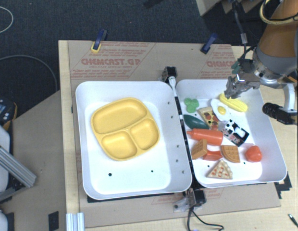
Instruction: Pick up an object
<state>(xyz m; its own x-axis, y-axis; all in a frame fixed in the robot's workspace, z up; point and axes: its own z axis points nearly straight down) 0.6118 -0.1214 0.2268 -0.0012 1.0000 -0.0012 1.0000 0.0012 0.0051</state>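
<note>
End effector [234,91] was seen lowered over the banana [234,103] in the far right bin [271,143]; its grip state could not be told. Light, stiff, slippery plastic was judged best gripped mid-length.

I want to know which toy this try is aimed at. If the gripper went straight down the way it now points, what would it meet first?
Most likely the yellow banana at the back of the right bin: the gripper hangs right at it, pointing down. The fried egg lies just beside it; depth is hard to judge from this slant.
</note>
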